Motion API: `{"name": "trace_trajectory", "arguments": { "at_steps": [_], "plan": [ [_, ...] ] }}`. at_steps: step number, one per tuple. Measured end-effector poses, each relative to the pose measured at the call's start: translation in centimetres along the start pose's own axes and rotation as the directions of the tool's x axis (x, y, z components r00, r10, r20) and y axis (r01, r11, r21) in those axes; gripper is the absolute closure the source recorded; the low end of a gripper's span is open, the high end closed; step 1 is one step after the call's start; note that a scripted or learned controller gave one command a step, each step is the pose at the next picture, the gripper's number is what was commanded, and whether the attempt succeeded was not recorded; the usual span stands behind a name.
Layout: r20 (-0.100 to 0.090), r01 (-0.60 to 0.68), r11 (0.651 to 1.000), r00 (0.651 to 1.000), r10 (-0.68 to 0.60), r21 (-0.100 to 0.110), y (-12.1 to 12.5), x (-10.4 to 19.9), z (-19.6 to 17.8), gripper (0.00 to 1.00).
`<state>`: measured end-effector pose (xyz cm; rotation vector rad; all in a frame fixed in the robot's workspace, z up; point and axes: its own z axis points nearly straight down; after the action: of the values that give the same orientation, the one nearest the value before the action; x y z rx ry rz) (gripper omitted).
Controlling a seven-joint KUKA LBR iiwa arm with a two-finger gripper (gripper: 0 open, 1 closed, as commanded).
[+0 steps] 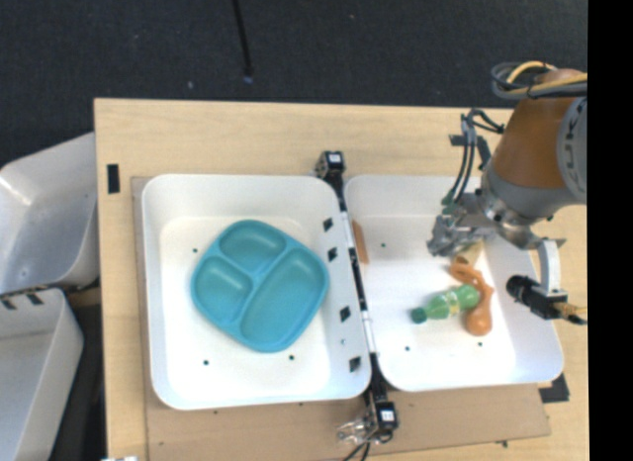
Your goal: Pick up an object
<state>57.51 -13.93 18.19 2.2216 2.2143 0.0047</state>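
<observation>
In the right bin lie a small green bottle and a curved orange piece, touching each other. A thin orange-brown stick rests by that bin's left wall. My gripper hangs over the right bin's upper right part, just above the orange piece's upper end. Nothing shows between its fingers.
The left bin holds a blue divided plate in its middle. A raised divider with black clips separates the two bins. The bench's wooden edge runs around both.
</observation>
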Motion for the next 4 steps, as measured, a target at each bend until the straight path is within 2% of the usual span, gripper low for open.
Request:
{"name": "trace_trajectory", "arguments": {
  "at_steps": [1,2,3,4],
  "plan": [
    [0.000,0.004,1.000,1.000,-0.004,0.000,0.4,-0.6,-4.5,1.00],
    [0.000,0.008,1.000,1.000,-0.008,-0.001,-0.5,-0.9,-9.6,1.00],
    [-0.001,0.008,1.000,1.000,-0.008,0.006,0.8,3.4,-8.2,1.00],
    [0.000,0.010,1.000,1.000,-0.010,0.003,2.4,9.4,-7.4,1.00]
  ]
}}
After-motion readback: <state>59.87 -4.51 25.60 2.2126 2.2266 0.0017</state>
